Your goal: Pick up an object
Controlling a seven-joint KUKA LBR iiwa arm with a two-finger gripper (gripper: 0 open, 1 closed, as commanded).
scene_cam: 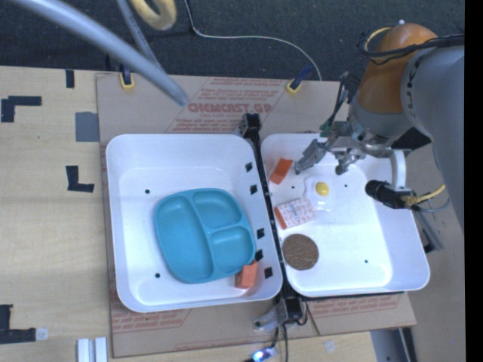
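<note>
A brown cardboard sheet (226, 104) covers the counter (45, 202) mid-frame; black tape marks (75, 178) sit at left.

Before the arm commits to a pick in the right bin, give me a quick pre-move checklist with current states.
1. Claw over the right white bin: ok.
2. Claw free of any object: ok, nothing between its fingers.
3. Small yellow round object unobstructed, just below the claw: ok.
4. Orange block apart from the yellow one: ok.
5. Red-printed white packet and brown round disc away from the claw: ok.
6. Claw height above the bin floor: cannot tell.
</note>
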